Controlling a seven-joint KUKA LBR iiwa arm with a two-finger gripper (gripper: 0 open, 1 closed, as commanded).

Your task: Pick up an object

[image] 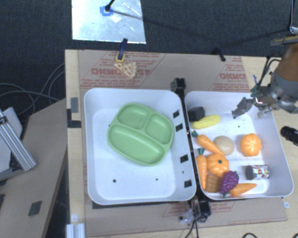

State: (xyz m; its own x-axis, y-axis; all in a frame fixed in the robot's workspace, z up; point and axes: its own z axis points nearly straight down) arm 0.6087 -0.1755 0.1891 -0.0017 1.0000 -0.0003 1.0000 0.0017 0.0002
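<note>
On the desk [149,63], our end effector [252,105], fingers spread and empty, hovers over the right bin [283,182]; crowded toys risk a glancing miss on the orange [251,145].

Two white bins side by side on a desk [74,133]. Left bin [104,182] holding a green divided plate [140,133]. Right bin [278,167] crowded with toy corn [206,121], carrots [207,144], orange [250,145], grapes [229,181]. Gripper [252,105] hovering above its upper right corner.

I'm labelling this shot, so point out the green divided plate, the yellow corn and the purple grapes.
green divided plate [139,140]: camera view, on its large lower compartment.
yellow corn [206,121]: camera view, middle of the cob.
purple grapes [229,181]: camera view, centre of the bunch.
</note>
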